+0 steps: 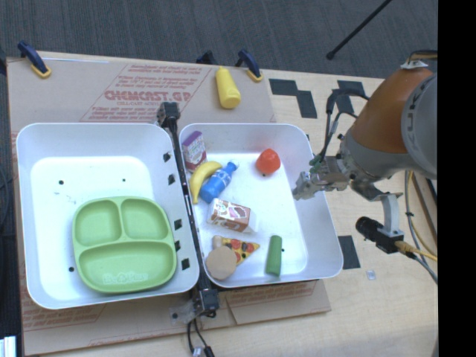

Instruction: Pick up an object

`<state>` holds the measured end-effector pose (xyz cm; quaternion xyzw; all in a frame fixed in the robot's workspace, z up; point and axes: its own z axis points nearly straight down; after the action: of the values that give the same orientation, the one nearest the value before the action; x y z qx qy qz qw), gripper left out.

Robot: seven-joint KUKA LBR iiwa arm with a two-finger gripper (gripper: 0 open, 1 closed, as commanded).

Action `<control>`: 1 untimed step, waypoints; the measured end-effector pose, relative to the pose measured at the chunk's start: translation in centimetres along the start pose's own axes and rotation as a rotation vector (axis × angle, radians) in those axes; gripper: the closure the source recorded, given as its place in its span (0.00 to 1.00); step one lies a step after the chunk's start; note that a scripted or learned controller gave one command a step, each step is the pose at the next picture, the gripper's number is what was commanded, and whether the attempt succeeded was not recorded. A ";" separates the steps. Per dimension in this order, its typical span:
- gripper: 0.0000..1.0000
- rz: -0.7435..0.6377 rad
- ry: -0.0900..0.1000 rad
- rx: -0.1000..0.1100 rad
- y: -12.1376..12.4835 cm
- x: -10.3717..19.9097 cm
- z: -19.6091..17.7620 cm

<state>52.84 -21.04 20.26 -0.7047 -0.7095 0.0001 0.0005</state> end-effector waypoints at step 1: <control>1.00 0.001 0.000 0.002 -5.2 0.0 -0.5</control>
<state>47.61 -21.12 20.79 -0.7052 -0.7090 0.0009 0.0011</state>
